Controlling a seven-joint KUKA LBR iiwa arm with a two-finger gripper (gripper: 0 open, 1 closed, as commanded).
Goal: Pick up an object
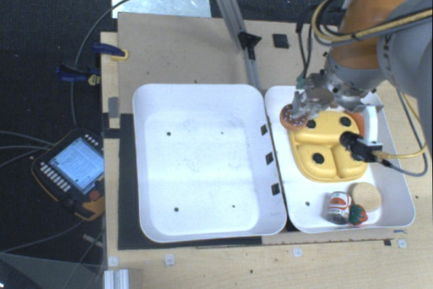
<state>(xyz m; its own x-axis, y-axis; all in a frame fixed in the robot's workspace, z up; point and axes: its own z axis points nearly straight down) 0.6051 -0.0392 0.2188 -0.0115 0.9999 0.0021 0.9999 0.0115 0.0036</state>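
Note:
My gripper [302,107] hangs low over the far left part of the right bin [404,194]. Directly under its tip lies a small round brown-red object [289,120], touching or nearly touching it. Beside that sits a large yellow moulded piece [323,147] with dark spots, filling the bin's middle. Whether anything is held cannot be made out.
At the right bin's near end lie a small can [337,206], a tan round disc [368,194] and a small red-and-green thing [358,214]. An orange strip [371,125] lies by the yellow piece. The left bin [145,145] stands alongside. A teach pendant [73,166] sits left of the bench.

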